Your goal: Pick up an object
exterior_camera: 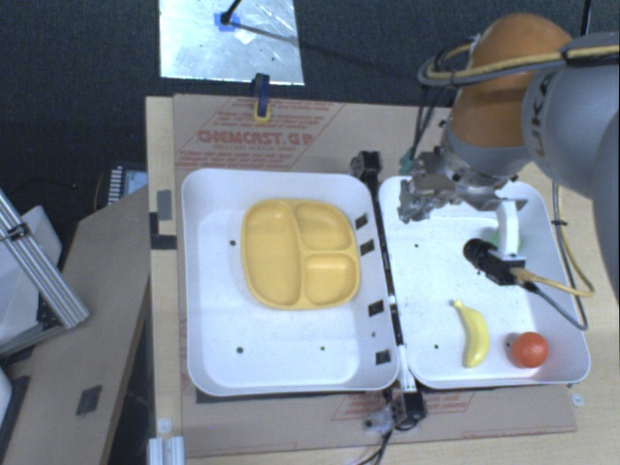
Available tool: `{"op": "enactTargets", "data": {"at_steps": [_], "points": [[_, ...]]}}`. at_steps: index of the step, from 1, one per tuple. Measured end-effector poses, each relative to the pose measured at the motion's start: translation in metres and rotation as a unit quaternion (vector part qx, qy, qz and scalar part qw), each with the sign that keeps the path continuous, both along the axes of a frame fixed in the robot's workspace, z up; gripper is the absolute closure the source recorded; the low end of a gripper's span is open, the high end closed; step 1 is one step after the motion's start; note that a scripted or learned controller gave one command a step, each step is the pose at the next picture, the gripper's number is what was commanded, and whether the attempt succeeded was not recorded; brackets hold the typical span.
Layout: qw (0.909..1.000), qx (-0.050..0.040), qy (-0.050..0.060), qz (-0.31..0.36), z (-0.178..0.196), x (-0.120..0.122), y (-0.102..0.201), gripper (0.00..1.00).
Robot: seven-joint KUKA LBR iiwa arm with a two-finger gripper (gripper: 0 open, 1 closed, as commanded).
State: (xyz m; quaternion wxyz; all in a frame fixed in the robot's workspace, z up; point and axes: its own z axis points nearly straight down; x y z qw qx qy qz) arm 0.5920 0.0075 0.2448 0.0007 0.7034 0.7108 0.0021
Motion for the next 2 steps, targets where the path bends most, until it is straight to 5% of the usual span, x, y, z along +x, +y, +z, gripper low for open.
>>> {"op": "enactTargets", "data": {"at_steps": [2], "points": [[1.0000, -0.0002, 0.002, -0.001, -0.012, 0.002, 0.100, 1.00]]}}
